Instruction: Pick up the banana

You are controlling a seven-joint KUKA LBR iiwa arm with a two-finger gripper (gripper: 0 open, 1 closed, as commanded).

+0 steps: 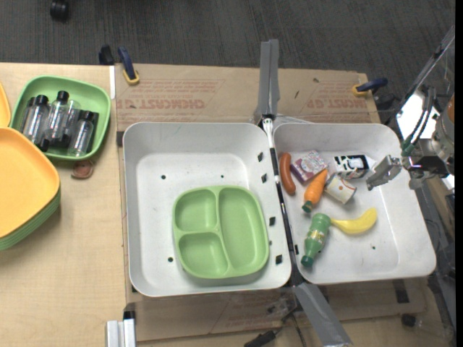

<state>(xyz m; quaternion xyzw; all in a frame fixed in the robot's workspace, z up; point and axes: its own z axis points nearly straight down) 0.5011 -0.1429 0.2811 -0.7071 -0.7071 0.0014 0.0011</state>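
- My pincer (385, 172) is over the right edge of the right bin (405, 259), at the end of my arm which comes in from the right side
- I cannot tell from this view how my pincer stands, and I see nothing held in it
- The banana (356, 223) lies on the floor of the right bin, near the middle, with its curve open upward; it is lower left of my pincer and apart from it
- Just beside the left tip of the banana is a green bottle (315, 238), lying tilted
- Above the bottle there is a carrot (315, 188), and left of it a red sausage (287, 173) close to the bin wall
- A pink packet (310, 164), a small white box (340, 189) and a black and white item (351, 164) are in the upper part of the same bin
- The left bin (145, 194) holds a green divided tray (220, 231)
- On the table at far left stand a green dish (98, 107) with small dark-capped bottles (58, 123), and a stack of orange plates (25, 186)
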